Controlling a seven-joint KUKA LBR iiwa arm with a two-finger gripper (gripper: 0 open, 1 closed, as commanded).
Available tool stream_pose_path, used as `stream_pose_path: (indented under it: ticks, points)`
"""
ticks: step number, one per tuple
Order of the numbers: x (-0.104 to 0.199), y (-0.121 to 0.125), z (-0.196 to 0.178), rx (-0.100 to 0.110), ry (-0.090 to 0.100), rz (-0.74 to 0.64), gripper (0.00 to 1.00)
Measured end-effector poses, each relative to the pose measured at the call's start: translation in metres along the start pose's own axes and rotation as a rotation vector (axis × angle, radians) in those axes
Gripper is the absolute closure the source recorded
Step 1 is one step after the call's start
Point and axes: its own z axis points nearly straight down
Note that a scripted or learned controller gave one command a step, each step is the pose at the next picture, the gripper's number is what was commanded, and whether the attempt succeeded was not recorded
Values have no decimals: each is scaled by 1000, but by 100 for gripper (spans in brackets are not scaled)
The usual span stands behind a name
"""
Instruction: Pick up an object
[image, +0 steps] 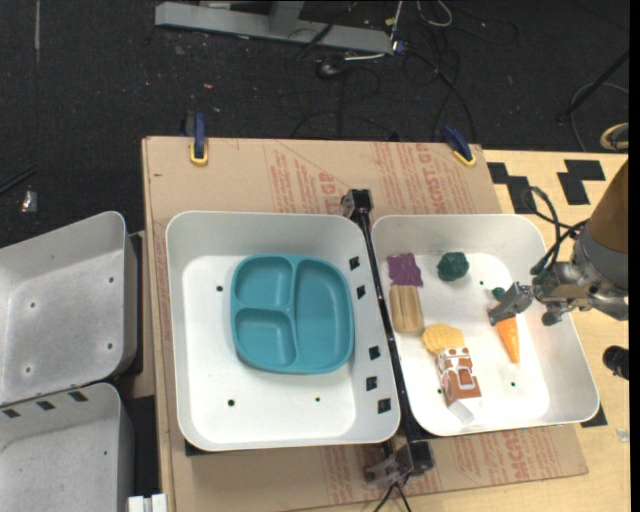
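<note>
Dark speckled floor surrounds a brown cardboard-topped bench (260, 175), with loose cables and a grey metal bar lying at the far side. From the overhead camera, two shallow white bins sit side by side on the cardboard. One bin, the left bin (190, 330), holds a teal divided plate (293, 314) with three compartments, lying flat near its middle. Next to it, the right bin (560, 385) carries the small items: a purple piece (404, 268) near the dividing edge, a dark green lump (453, 265) just beside it, a tan oblong block (406, 308) below the purple one, a yellow piece (442, 338), and a red-and-white box (459, 375) touching the yellow piece's lower side. An orange carrot-shaped piece (510, 338) lies toward the right wall. Reaching in from the right, the gripper (514, 303) sits right at the carrot's upper end, dark fingers (503, 305) pointing at it; whether they are spread or pinching it I cannot tell.
</note>
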Motion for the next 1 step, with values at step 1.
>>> stream_pose_path:
  ticks: [1]
  points:
    - [1,3,-7,-13,-3,-4,0]
